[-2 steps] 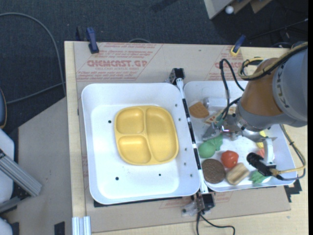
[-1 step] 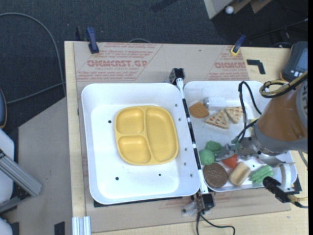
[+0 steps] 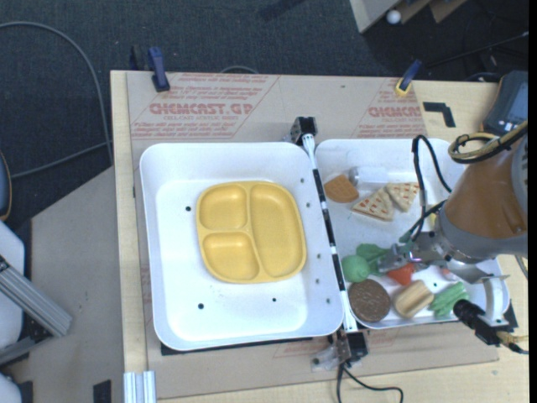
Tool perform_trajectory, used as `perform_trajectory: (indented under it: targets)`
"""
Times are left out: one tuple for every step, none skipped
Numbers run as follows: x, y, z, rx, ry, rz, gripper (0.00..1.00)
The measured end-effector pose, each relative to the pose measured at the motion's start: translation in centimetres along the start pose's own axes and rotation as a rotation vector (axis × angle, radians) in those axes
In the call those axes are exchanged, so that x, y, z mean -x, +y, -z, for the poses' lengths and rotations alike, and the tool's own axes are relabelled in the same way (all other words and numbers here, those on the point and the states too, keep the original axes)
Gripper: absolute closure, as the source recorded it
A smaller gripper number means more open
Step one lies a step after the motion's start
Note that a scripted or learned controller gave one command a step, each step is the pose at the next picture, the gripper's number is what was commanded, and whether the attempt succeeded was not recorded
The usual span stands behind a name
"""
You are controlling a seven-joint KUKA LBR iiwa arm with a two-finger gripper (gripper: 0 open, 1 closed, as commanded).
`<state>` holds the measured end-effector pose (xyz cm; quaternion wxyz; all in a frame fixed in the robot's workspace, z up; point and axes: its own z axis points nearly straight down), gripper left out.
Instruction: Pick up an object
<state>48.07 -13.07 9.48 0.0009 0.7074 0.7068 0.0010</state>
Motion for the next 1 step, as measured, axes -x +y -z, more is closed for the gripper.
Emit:
perform_trajectory:
  targets:
    - [-9.03,4.40,8.96,-0.003,0.001,0.002,1.00]
